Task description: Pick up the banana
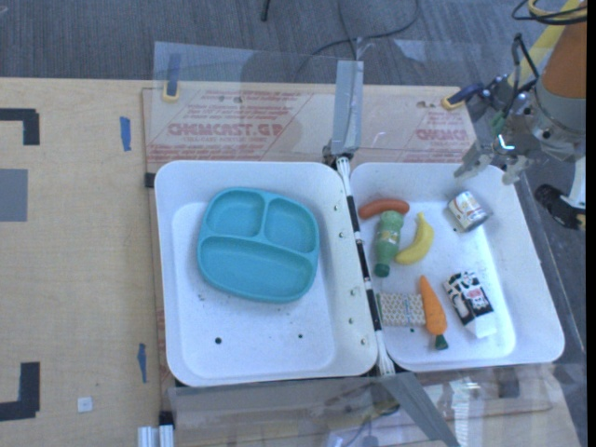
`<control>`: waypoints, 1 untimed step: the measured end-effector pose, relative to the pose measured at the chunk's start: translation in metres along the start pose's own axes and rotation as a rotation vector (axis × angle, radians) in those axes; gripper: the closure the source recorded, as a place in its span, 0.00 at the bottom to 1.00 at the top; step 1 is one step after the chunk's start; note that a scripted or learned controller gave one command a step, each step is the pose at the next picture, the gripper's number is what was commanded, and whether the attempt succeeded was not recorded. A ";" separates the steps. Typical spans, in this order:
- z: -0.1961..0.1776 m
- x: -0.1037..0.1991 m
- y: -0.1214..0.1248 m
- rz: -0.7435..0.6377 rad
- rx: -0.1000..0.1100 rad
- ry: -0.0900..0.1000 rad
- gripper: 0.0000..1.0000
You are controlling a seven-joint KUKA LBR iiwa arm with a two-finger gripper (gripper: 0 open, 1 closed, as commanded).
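The gripper (pixel 488 168) hovers over the right bin's (pixel 540 277) far corner, fingers spread apart, nothing between them. The banana (pixel 416 241) lies in that bin, touching the green bottle (pixel 387 241) (just below the red sausage (pixel 384 207)). A small can (pixel 467 210) sits near the gripper; carrot (pixel 432 313) and milk carton (pixel 469 303) lie nearer. The blue plate (pixel 258 244) rests in the left bin (pixel 186 343).

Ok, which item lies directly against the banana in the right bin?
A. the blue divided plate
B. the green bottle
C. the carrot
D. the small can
B: the banana rests with its lower end against the green bottle, while the carrot and the small can lie apart from it, and the blue divided plate sits in the left bin.
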State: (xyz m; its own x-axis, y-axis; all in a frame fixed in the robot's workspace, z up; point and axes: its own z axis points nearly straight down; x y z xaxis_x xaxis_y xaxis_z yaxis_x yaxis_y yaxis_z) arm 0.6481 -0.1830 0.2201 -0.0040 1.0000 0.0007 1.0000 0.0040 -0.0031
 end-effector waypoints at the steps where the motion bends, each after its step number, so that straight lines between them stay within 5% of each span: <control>1: 0.090 0.050 -0.023 0.035 0.001 0.000 0.00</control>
State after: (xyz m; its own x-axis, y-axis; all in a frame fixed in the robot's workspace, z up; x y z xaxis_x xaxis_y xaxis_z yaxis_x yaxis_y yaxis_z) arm 0.6246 -0.1333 0.1298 0.0308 0.9995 0.0004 0.9995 -0.0308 -0.0039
